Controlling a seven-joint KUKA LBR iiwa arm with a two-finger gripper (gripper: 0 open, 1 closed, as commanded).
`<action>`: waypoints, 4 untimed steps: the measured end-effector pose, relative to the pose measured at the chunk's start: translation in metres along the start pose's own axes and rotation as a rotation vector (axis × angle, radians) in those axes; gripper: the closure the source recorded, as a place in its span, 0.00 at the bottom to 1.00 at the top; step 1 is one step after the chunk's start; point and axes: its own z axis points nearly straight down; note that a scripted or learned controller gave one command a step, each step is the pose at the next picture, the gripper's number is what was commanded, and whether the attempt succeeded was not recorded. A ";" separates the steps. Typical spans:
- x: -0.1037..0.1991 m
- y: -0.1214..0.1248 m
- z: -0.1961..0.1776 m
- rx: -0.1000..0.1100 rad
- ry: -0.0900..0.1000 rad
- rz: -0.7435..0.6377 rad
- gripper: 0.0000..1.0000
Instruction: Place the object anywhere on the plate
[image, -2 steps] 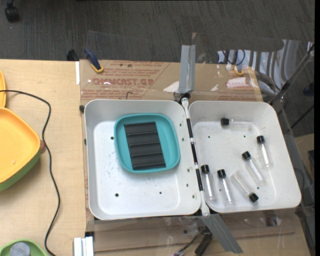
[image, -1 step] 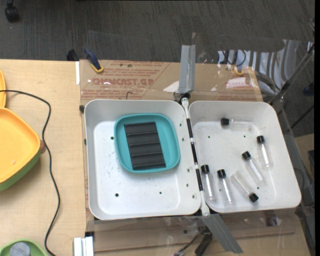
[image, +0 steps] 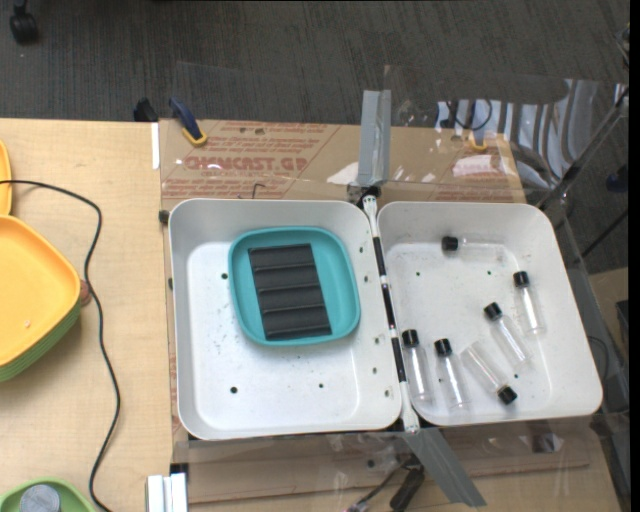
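Note:
A teal square plate (image: 344, 292) lies in the upper middle of the left white bin (image: 200, 380). A dark grey ridged block (image: 289, 291) rests flat on the plate and covers most of its centre. The right white bin (image: 560, 262) holds several clear vials with black caps. One vial (image: 470, 243) lies near its back, one vial (image: 527, 303) at the right, and others such as a vial (image: 449, 373) lie along the front.
Stacked yellow and green dishes (image: 30, 300) sit on the wooden bench at far left, with a black cable (image: 102, 300) looping beside them. Brown cardboard (image: 260, 160) lies behind the bins. A grey metal post (image: 375, 140) rises at the seam between the bins.

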 end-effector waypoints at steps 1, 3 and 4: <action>0.003 0.001 0.000 0.000 0.000 0.000 0.00; 0.001 0.001 0.001 0.001 -0.003 0.005 0.00; 0.003 0.001 0.000 0.000 0.000 0.003 0.00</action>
